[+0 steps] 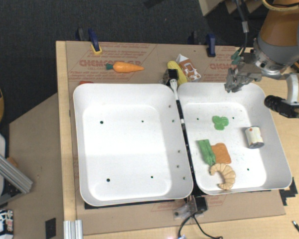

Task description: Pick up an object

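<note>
1. The counter (65,133) carries a brown cardboard sheet (154,54) with faded red print along its far edge; the letters look like "CHEM" at the left, and the rest cannot be read.
2. The left bin (89,98) is white and shallow, with small dark dots on its floor.
3. The right bin (274,176) touches it along the middle seam and holds all the loose items inside the bins.
4. The grey arm (281,24), with its orange band, reaches in from the right; its jaws (236,81) hang over the far edge of the right bin, with nothing seen between them, and whether they are open or closed cannot be told.
5. An orange carrot (127,67) lies on the cardboard beyond the left bin.
6. A yellow banana (175,69) and a brown-and-white packet (189,69), its print unreadable, sit beyond the seam.
7. A tan croissant (224,176) lies near the right bin's front edge.
8. An orange slab (222,153) touches a green stick (206,151).
9. A white can (253,137) lies on its side.
10. A green leafy piece (220,122) sits mid-bin.
</note>
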You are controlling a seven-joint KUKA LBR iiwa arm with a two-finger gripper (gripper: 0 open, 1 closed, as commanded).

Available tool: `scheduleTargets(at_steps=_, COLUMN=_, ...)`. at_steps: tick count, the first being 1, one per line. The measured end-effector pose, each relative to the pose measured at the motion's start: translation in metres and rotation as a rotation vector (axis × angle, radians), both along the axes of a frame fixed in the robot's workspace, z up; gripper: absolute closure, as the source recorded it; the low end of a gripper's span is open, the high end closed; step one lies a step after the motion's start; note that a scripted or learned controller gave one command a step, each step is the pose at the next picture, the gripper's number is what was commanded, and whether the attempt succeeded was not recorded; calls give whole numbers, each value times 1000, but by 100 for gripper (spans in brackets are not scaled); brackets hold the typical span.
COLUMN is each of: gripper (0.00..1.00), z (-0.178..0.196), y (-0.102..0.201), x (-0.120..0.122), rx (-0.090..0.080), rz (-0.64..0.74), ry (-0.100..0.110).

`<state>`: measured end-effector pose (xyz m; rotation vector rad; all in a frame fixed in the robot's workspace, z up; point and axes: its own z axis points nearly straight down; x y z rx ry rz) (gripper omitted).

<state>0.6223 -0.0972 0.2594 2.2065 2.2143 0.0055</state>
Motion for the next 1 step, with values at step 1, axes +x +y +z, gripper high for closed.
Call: scheduleTargets(at_steps=1, gripper=100, z=10, y=0, x=1, rx=-2, rz=1, ry=-3)
